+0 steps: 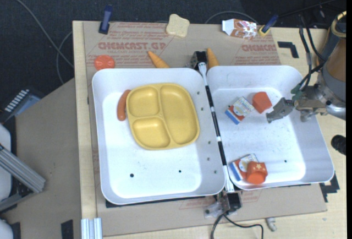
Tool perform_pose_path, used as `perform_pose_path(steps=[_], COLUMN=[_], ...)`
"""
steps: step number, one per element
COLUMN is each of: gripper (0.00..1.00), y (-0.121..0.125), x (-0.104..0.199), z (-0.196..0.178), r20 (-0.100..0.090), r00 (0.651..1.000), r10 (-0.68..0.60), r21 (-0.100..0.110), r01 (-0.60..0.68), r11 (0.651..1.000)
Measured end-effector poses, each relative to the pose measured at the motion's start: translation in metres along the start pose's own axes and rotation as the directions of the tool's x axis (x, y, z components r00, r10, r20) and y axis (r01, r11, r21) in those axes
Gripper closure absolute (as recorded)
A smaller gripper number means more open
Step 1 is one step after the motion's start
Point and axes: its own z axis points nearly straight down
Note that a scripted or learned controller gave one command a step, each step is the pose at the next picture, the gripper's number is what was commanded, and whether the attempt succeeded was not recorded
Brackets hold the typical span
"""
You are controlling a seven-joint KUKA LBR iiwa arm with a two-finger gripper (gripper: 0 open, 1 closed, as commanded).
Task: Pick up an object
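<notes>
My gripper [276, 112] hangs over the right bin [297, 139], coming in from the right edge. Its dark fingers point left and look spread apart with nothing between them. Just left of the fingertips lies an orange block [262, 101]. Beside that sits a small white packet with red and blue print [240, 108]. Near the bin's front edge a second packet [242, 165] lies against an orange-red round object [255, 172].
The left bin [159, 177] holds a yellow divided plate [163, 115] and a red sausage [122, 106] at the plate's left. On the board behind the bins lie a carrot [158, 60], a slice of bread [177, 25], a red disc [104, 61] and a wrapper [240, 28].
</notes>
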Motion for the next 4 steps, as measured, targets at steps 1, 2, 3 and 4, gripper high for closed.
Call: perform_pose_path(steps=[1,2,3,4], gripper=[0.0,0.0,0.0,0.0], y=[0.039,0.095,0.146,0.127], x=[-0.017,-0.021,-0.037,-0.002], z=[0.067,0.147,0.143,0.15], r20=[-0.001,0.002,0.001,0.004], r00=[1.0,1.0,1.0,1.0], r10=[0.0,0.0,-0.001,0.0], r21=[0.003,-0.006,-0.002,-0.009], r01=[0.0,0.0,0.001,0.0], r11=[1.0,1.0,1.0,1.0])
